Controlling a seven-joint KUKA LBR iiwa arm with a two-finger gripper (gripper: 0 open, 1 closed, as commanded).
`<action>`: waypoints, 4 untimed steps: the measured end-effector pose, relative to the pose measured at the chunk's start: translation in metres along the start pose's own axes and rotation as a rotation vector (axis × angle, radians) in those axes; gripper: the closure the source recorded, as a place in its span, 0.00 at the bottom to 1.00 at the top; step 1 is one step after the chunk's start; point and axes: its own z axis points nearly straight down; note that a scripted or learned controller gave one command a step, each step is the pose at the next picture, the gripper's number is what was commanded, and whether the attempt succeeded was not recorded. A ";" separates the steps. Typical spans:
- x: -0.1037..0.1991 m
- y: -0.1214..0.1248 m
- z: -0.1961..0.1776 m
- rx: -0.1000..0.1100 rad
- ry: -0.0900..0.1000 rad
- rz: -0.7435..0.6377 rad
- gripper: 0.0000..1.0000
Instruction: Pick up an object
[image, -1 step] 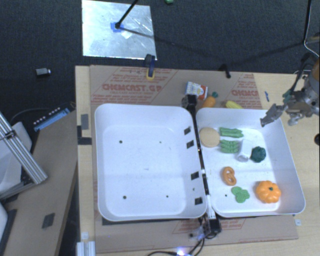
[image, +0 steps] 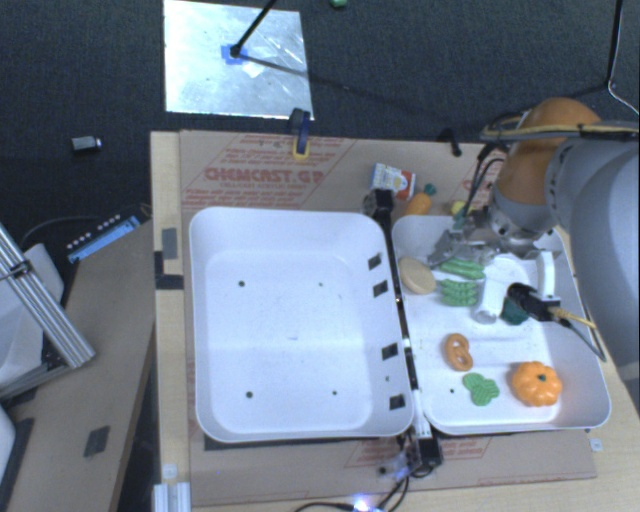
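Both bins are plain white: the left bin (image: 290, 330) and the right bin (image: 575, 400). In the right one lie an orange pumpkin (image: 535, 383), a tan-and-orange pretzel (image: 458, 351), a bright green leafy piece (image: 481, 389), a pale beige oval (image: 418, 275) and a ribbed green item (image: 460, 291). The arm (image: 590, 180) is grey with an orange band (image: 530, 140). The tabletop (image: 260, 165) is tan cardboard with red print

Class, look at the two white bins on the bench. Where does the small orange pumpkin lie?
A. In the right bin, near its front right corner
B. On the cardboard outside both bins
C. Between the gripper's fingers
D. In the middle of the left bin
A: the orange pumpkin rests on the floor of the right bin near its front right corner, next to a green piece, well apart from the gripper.
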 end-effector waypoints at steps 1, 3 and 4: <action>-0.005 0.000 -0.019 -0.005 -0.003 0.004 1.00; 0.138 0.002 -0.187 0.001 0.003 -0.005 1.00; 0.247 -0.001 -0.181 -0.001 0.003 -0.004 1.00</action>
